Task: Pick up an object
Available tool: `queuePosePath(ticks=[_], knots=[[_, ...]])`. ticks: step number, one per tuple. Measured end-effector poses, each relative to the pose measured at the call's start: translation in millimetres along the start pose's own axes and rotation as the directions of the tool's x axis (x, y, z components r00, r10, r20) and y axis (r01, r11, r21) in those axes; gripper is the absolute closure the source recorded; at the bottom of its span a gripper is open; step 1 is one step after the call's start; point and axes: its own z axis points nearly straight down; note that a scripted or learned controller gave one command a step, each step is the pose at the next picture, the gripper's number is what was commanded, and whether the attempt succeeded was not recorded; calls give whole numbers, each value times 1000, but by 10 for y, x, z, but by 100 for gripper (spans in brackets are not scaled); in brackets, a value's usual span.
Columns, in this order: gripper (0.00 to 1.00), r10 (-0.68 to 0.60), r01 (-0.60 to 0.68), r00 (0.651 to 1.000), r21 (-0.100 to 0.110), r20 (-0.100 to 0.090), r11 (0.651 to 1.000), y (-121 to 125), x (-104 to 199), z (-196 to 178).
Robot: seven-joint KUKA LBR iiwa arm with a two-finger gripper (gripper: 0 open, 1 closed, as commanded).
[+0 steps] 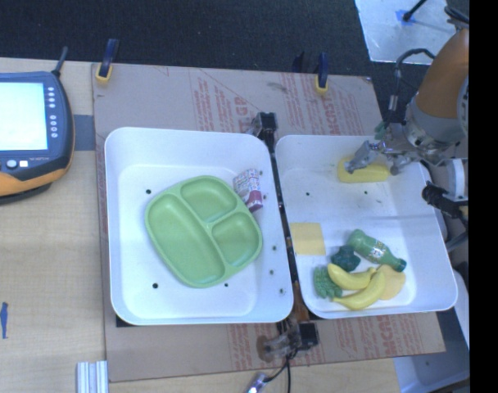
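Observation:
My gripper (375, 159) hangs over the far part of the right bin (314, 188), right above a yellow piece (357, 173) that lies on the bin floor. The grey fingers reach down to that piece; I cannot make out how they stand. In the near part of the right bin lie a yellow square block (307, 238), a green bottle (377, 250), a banana (364, 289), a dark green lump (344, 259) and a green leafy piece (324, 283). The left bin (134, 297) holds a green divided plate (203, 230) and a small red and white can (250, 188).
A teach pendant (24, 129) lies on the bench at far left. Clamps (106, 60) hold the cardboard under the bins at the back edge. The arm's orange band (445, 72) rises at the right.

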Motion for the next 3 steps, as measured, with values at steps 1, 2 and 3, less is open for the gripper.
queuePosePath(ticks=[1, 2, 3], knots=[[0, 4, -4, 1000, 0, 2, 1000, -14, -103, -1215], [0, 2, -2, 1000, 5, 0, 1000, -17, -86, -19], [0, 2, -2, 1000, 7, 1, 1000, -787, 154, 264]])
